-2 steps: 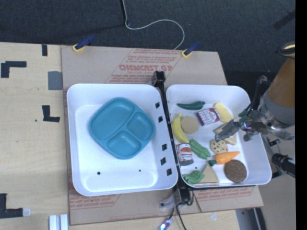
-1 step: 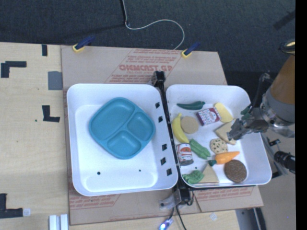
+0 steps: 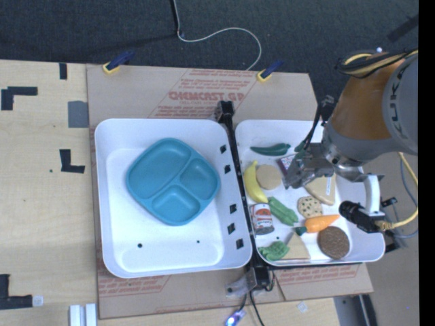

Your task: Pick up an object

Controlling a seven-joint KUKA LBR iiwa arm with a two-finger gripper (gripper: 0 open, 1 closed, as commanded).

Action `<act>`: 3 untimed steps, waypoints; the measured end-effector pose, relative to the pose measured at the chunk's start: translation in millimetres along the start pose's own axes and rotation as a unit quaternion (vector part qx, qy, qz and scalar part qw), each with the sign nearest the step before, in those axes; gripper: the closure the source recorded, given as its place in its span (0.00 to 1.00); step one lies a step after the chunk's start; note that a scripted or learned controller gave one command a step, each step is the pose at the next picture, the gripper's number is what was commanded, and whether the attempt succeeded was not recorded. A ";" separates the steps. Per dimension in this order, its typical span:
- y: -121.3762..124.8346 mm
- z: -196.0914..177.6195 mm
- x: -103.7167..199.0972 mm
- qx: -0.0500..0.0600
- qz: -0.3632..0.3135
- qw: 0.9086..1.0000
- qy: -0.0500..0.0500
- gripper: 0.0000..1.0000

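Two shallow white plastic bins sit side by side on a cardboard sheet [image 3: 204, 94] laid over the pale wood desk [image 3: 41, 182]. The left bin [image 3: 112, 250] carries one item: a smooth blue plate [image 3: 172, 180], rounded-square, moulded into three compartments. The right bin [image 3: 370, 255] carries a crowd of toy foods: a curved yellow banana [image 3: 254, 182] by the divider, a flat tan round piece [image 3: 269, 177] touching it, a glossy dark green pepper [image 3: 270, 149] toward the far wall, a small can with a red label [image 3: 262, 218], a bumpy green pickle-like piece [image 3: 283, 210], a chip-studded cookie [image 3: 308, 206], a pale wedge [image 3: 323, 191], an orange carrot [image 3: 321, 223], a brown textured disc [image 3: 334, 242] near the front corner, and a leafy green piece [image 3: 274, 251] on a beige triangle [image 3: 297, 250]. The grey arm with its orange band [image 3: 363, 111] reaches in from the right; its dark tool [image 3: 299, 170] hangs low over the middle of the right bin, just beside the tan piece. Whether it is open, closed or gripping anything, I cannot tell from here.
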State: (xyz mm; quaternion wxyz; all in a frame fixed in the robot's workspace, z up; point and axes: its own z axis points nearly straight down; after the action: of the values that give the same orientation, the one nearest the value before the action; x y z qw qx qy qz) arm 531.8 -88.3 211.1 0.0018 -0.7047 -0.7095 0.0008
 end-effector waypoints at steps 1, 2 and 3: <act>-24.5 8.9 65.5 0.001 0.000 1.000 0.001 1.00; -48.3 -59.9 58.4 -0.004 0.003 1.000 -0.001 1.00; -44.1 -53.9 190.3 -0.001 -0.005 1.000 0.001 1.00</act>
State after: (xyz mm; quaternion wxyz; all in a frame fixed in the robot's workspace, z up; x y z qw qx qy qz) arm 486.6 101.6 265.3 0.0020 -0.7013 -0.7128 -0.0006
